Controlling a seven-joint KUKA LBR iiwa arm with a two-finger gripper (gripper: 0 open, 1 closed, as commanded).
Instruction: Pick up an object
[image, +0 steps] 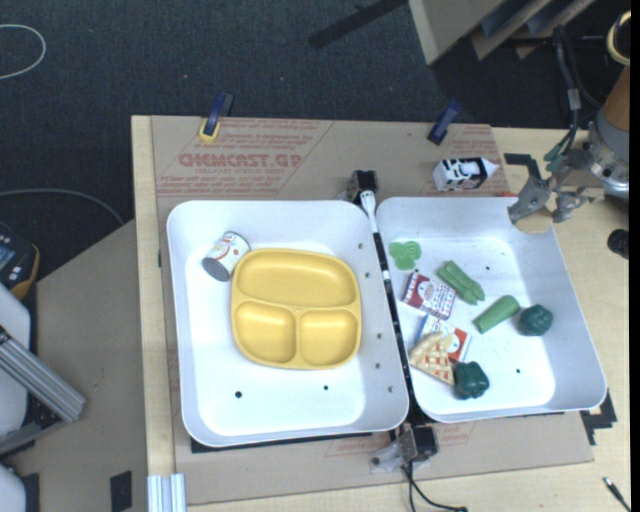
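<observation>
Metal gripper (548, 203) at upper right over the right bin's (570, 300) rim, fingers apart and bare, glossy yellow compartment tray (296, 306) in the left bin (190, 300), green plastic toys (495, 313) right of centre.

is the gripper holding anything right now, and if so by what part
Nothing is held. The grey two-finger gripper hangs over the top right corner of the right-hand shallow white bin, with nothing between its jaws; the toy pieces lie in the bin.

A yellow divided tray (296, 320) is seen in the left bin (190, 330), with a small can (225, 255) lying just beside its far-left corner. Green toy vegetables (497, 312) and small packets (428, 293) are scattered in the right bin (570, 300) (the pincer (548, 203) is poised over its far-right corner).
</observation>
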